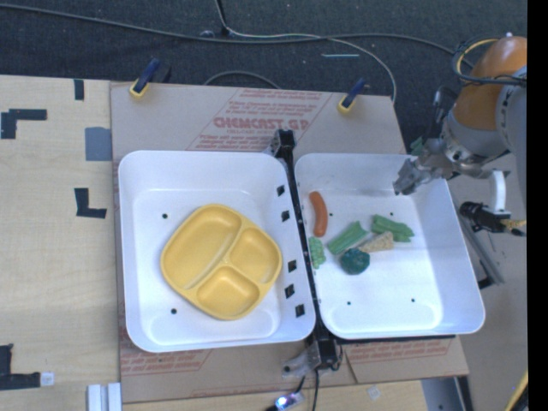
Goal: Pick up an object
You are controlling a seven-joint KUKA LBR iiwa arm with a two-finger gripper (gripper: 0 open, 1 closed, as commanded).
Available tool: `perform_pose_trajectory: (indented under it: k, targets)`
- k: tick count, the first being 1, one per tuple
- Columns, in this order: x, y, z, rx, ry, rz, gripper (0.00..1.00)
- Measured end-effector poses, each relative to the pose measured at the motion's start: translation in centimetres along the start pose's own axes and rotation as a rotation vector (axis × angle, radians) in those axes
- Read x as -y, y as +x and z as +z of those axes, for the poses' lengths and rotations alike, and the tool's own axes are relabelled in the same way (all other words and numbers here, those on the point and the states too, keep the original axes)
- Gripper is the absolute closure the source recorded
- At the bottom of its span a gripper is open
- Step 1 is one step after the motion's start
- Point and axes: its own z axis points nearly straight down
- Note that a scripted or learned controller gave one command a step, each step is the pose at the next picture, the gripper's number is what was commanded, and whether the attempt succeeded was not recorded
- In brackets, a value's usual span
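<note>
Objects to choose from lie in the right-hand bin (462,311), and every place below is given against that bin. Well to its left, in the neighbouring left-hand bin (137,229), rests a yellow divided plate (221,260), tilted on the diagonal and holding nothing. Inside the right-hand bin, close to its left wall, lies an orange sausage-shaped piece (318,213), pointing up and down the frame. Just below that, also against the left wall, sits a small pale green piece (317,252). Toward the bin's middle comes a green bar (346,238), set aslant, with a dark teal round piece (355,262) just under its right end. A tan chunk (380,242) lies just beside that, and a green strip (391,227) sits a little further right, touching or nearly touching the tan chunk. At the bin's upper right corner hangs the gripper (409,181), over the rim area and well apart from the cluster; whether it is spread or closed, I cannot tell.

By my reading the approach step is in hand, with nothing lifted yet. The next move calls for travel left and down toward the cluster, settling over one piece; the sausage stands most alone and looks easiest to single out.
</note>
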Motion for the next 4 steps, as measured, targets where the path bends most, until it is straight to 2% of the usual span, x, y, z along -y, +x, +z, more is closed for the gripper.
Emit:
perform_pose_trajectory:
  k: [2, 4]
  targets:
    - [0.4, 0.5, -9.4, 0.0, -0.001, 0.0, 1.0]
    - [-0.1, 11.8, -7.7, -0.002, 0.004, -0.004, 1.0]
